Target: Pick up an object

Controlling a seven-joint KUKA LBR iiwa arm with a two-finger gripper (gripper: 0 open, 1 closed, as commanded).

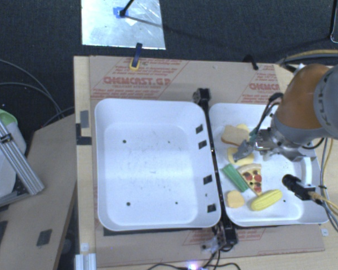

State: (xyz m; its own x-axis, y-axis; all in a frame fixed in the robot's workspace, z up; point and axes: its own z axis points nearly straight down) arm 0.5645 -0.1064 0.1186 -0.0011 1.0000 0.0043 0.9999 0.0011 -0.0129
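Note:
My gripper (243, 150) hangs low over the right bin (310, 214), in its left-middle part. Just beyond it, toward the far-left corner, lies a tan bread slice (234, 135) with a small yellow piece (244, 128) behind it. Directly in front of the gripper lie a pizza slice (251, 176) and a green cylinder (234, 177). A pale green bit (232, 157) shows at the gripper's tip. Nearer the front edge sit a yellow corn-like piece (266, 199) and a small orange-yellow chunk (235, 199). Nothing is visibly held.
The left bin (152, 165) lies beside the right one, with a black divider strip (210, 162) between them. The arm's grey and orange body (307, 103) covers the right bin's far-right corner. Both bins rest on cardboard (158, 77).

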